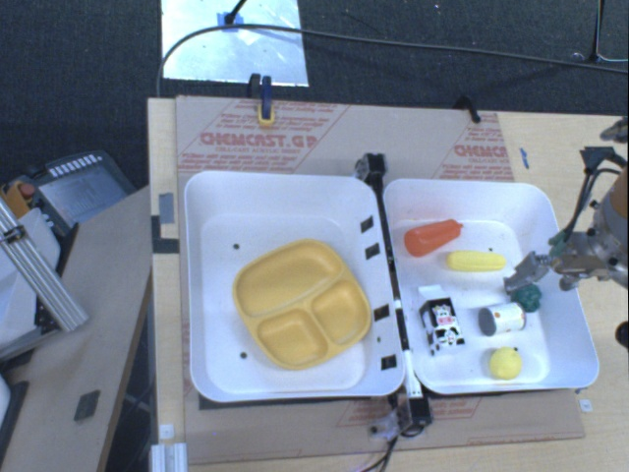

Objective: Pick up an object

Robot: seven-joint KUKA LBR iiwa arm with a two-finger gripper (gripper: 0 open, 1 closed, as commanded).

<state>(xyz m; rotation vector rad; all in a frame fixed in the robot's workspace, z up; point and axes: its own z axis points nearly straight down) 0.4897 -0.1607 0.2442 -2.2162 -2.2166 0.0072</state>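
I see a yellow ball nearest me at the right bin's five o'clock, then a white can, with the jaws (gripper) above a teal piece; whether spread, I cannot tell. Farther, board reads CHEMCAST.

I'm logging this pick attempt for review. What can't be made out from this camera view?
- Grey robot hand: blurred; whether it grips anything cannot be told.
- Small dark green object: partly covered by the hand, too small to identify.
- Arm: cut off by the right edge.
- Black-and-white cow-patterned box: print too small to read.
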